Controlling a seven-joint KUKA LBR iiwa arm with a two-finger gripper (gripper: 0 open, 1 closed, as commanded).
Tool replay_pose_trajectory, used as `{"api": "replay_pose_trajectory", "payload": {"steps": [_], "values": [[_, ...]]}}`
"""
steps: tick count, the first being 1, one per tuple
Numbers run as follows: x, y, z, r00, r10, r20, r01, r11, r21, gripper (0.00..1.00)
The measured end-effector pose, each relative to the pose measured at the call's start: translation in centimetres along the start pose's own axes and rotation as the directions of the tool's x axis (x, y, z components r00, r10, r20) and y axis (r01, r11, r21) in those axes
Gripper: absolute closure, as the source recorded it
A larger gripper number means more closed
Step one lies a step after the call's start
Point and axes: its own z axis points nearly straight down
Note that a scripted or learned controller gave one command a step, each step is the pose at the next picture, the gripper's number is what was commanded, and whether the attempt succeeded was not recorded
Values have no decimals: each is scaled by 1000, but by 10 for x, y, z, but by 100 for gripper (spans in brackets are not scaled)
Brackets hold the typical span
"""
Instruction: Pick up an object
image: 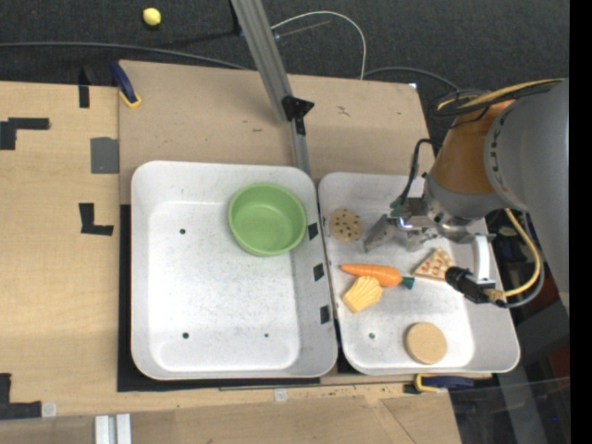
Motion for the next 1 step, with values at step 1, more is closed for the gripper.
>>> {"api": "replay_pose_trajectory", "payload": {"steps": [1], "values": [[1, 1, -13, 1000, -1, -1, 1, 1000, -4, 100]]}}
